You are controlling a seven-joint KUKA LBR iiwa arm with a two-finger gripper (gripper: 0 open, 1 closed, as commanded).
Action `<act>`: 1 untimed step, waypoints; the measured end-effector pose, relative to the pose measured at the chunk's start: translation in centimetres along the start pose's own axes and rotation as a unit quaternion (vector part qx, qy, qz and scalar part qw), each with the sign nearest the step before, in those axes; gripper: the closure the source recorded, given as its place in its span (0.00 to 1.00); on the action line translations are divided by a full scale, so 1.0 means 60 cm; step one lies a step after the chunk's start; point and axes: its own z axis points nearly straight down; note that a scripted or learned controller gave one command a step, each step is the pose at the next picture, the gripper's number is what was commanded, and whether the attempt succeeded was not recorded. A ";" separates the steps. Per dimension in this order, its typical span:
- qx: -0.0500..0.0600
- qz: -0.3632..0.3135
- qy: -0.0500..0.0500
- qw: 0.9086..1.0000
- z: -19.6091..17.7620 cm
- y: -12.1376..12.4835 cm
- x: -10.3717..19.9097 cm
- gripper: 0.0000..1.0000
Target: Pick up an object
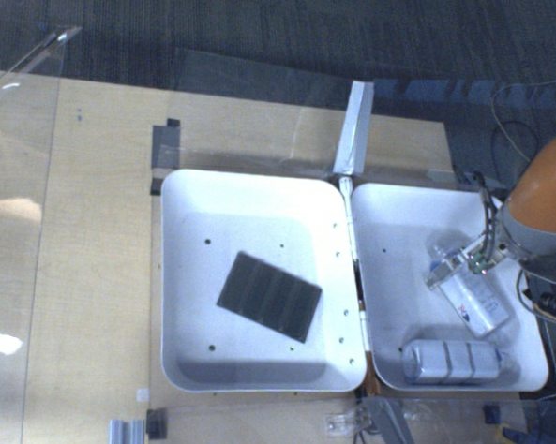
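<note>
A dark ribbed rectangular pad [270, 297] lies flat and slightly turned in the middle of the left bin [194, 211]. In the right bin [391, 223], a grey ribbed block [452, 361] rests along the near wall. A clear, bottle-like plastic object [478, 304] lies tilted just above it. My gripper [452, 265] reaches in from the right, low over the right bin, at the upper left end of the clear object. Whether it touches that object is unclear. The arm's orange band [548, 195] sits above the wrist at the right edge.
A metal divider bar [353, 132] runs back from the seam between the bins. Black brackets [166, 149] sit at the left bin's corners. Cables [536, 307] hang by the right bin's outer wall. A wide wooden bench top [70, 251] stretches left.
</note>
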 end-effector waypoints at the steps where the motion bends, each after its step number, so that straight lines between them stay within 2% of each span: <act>1: 0.002 -0.015 0.001 1.000 0.004 0.077 -0.051 0.00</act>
